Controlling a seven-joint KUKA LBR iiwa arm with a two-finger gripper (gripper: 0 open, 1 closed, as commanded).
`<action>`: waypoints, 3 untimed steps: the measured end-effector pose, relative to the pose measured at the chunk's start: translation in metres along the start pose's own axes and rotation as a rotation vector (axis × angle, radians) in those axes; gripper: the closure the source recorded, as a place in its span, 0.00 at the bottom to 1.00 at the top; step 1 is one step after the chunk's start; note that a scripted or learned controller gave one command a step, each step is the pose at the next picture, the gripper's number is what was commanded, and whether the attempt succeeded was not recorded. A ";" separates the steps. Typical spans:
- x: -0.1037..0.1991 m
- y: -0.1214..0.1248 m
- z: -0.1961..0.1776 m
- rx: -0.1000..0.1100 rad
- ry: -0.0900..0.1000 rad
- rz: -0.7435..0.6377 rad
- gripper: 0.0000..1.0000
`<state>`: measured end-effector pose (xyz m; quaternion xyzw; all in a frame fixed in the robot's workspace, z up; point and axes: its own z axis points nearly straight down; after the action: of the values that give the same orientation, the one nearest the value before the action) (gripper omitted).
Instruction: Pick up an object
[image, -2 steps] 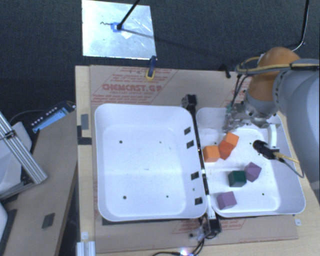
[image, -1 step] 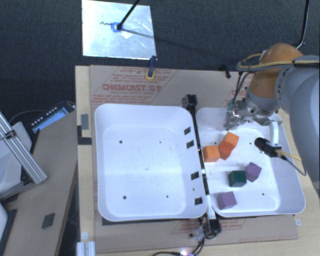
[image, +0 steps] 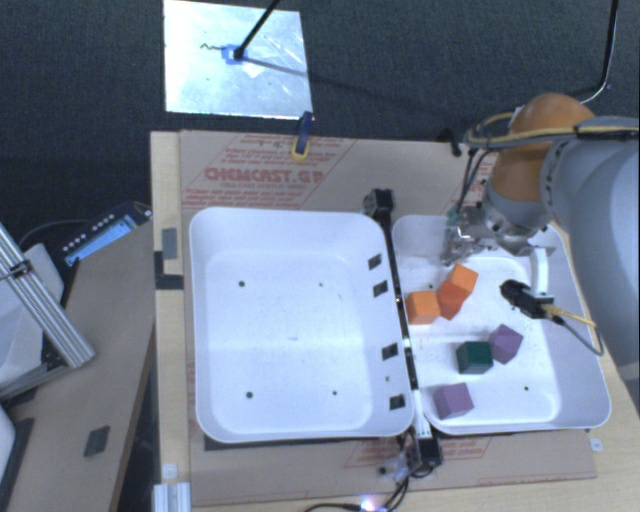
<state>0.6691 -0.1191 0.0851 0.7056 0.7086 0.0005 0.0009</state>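
On the cardboard-topped bench (image: 260, 170), your blocks crowd the right bin (image: 580, 400). The gripper (image: 462, 243) hovers at its far edge above the upper orange block (image: 460, 287); grip state can't be told

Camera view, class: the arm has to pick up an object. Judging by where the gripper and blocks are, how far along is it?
Done: the gripper sits low in the right bin, just above the taller orange block. In hand: nothing shows between its fingers. Left: grasping and lifting; both orange blocks, the green block and two purple blocks all lie on the bin floor.
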 end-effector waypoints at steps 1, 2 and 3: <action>0.019 0.000 0.000 0.000 0.000 -0.002 1.00; 0.038 0.000 0.000 0.001 0.000 -0.002 1.00; 0.036 0.000 0.000 0.000 0.000 0.000 1.00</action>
<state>0.6691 -0.0834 0.0848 0.7057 0.7085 0.0005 0.0008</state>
